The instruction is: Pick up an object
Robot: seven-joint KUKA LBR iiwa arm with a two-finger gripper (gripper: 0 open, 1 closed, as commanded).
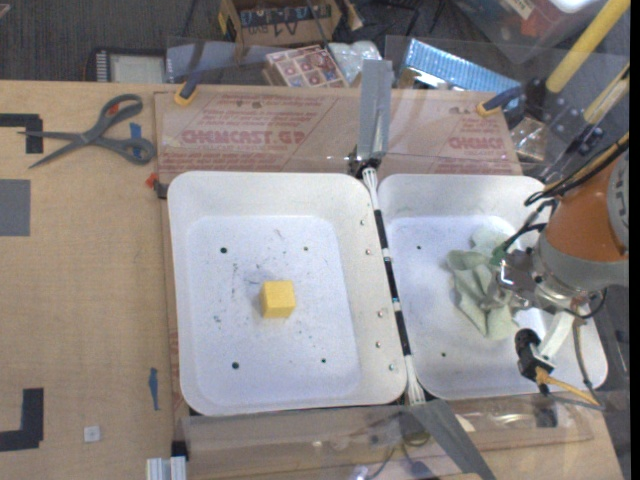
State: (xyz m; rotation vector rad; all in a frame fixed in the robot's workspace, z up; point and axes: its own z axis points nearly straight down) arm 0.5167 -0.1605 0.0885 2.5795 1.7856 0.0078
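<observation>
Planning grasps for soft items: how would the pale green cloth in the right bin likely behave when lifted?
The pale green cloth lies crumpled in folds, so it is probably floppy and would drape from the gripper. It looks thin, so likely light. Folds may slip out if only an edge is pinched.

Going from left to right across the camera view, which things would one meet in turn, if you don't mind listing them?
Scissors → left bin → yellow block → right bin → pale green cloth → arm.
</observation>
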